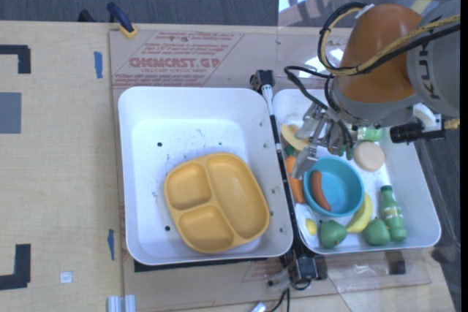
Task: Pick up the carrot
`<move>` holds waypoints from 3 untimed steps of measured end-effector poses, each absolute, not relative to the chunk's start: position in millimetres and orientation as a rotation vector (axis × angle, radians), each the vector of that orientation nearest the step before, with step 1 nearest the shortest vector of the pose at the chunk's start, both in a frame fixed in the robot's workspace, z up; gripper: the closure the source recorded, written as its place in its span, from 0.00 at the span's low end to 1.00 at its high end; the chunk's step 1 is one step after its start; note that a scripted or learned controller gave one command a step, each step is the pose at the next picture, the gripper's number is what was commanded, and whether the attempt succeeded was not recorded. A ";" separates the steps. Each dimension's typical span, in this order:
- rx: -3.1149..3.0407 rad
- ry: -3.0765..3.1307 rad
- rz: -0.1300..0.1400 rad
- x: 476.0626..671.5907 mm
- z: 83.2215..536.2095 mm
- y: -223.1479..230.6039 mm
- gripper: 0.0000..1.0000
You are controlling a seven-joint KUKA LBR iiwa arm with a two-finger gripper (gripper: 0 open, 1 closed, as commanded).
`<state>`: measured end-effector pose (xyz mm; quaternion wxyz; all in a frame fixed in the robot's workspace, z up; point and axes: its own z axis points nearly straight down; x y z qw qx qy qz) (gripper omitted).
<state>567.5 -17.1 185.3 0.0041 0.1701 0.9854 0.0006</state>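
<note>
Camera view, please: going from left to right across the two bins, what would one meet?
Left bin → yellow divided plate → carrot → blue bowl holding a sausage → banana → green bottle.

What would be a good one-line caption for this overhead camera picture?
Robot gripper hovers over the toy-food bin near the carrot; yellow divided plate sits in the left bin.
</note>
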 end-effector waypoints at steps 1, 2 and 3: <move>0.894 3.003 0.001 587.8 185.5 -40.1 0.00; 0.931 3.001 0.004 566.7 185.0 -0.2 0.00; 1.413 2.807 -0.001 551.0 184.7 -36.5 0.00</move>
